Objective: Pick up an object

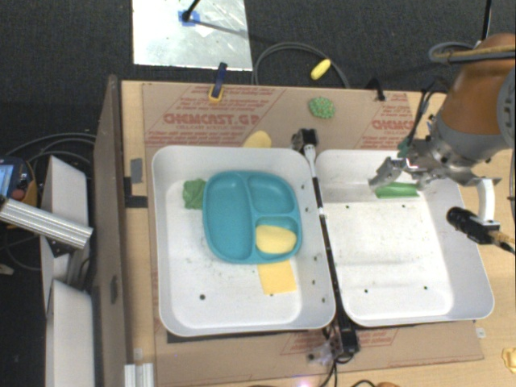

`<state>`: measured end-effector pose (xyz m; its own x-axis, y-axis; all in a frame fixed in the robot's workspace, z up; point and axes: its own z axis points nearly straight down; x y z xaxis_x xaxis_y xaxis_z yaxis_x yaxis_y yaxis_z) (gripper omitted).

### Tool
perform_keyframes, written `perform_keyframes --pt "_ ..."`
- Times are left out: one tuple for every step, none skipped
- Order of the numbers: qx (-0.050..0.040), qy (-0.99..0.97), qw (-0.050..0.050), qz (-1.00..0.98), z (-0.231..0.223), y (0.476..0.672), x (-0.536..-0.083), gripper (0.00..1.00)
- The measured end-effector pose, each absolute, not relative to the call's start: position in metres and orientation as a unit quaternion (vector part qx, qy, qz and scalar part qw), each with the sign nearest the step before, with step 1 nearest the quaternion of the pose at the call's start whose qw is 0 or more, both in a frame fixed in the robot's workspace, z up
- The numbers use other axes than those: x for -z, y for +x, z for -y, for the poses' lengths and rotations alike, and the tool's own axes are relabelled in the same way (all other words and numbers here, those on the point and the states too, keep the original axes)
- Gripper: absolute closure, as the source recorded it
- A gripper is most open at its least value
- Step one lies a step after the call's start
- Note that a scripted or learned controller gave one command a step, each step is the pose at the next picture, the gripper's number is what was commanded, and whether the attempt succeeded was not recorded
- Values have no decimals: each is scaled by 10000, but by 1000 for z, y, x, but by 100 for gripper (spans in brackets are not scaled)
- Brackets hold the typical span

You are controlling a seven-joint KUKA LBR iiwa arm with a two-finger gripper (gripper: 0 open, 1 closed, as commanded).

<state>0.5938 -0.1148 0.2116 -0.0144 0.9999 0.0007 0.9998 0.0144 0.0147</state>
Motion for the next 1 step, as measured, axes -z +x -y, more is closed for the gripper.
perform_keyframes --pt "-9 7041 -2 -7101 56 563 -226 100"
